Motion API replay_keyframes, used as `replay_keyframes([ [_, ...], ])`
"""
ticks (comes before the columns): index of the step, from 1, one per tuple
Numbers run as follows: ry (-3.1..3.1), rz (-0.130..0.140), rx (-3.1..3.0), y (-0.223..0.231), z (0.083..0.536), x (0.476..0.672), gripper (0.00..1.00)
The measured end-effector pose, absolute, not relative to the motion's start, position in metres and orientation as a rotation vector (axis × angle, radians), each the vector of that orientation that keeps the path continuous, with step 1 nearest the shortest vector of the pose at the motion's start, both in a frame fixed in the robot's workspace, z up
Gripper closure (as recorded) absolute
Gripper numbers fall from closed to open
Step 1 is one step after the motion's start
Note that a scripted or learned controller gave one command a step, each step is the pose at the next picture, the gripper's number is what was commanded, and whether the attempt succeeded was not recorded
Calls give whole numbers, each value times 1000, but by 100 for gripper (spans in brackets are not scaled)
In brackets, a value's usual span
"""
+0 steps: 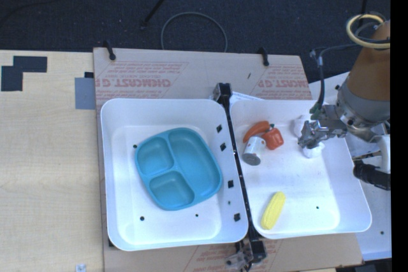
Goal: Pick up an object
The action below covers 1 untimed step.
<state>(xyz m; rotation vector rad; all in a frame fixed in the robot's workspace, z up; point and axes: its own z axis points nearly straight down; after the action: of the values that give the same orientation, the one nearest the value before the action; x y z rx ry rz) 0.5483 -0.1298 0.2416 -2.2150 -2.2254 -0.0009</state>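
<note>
My gripper [312,137] hangs low over the upper right part of the right bin [331,200], with the arm coming in from the right. A small white object [310,150] lies right under it, and another white bit [298,125] sits just to its left; whether either is touched I cannot tell. Further left lie an orange toy [265,134] and a grey and white cylinder [252,150], touching each other. A yellow corn cob [273,209] rests near the bin's front.
The left bin [121,213] holds a blue divided plate [178,167]. A black divider [232,162] runs between the two bins. Brown cardboard [178,76] lies behind them, and the pale bench top [44,169] extends to the left.
</note>
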Motion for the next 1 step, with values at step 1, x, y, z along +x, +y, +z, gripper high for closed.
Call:
replay_keyframes([
  [1, -2226, -1, -2215, -77, 248, 557, 100],
])
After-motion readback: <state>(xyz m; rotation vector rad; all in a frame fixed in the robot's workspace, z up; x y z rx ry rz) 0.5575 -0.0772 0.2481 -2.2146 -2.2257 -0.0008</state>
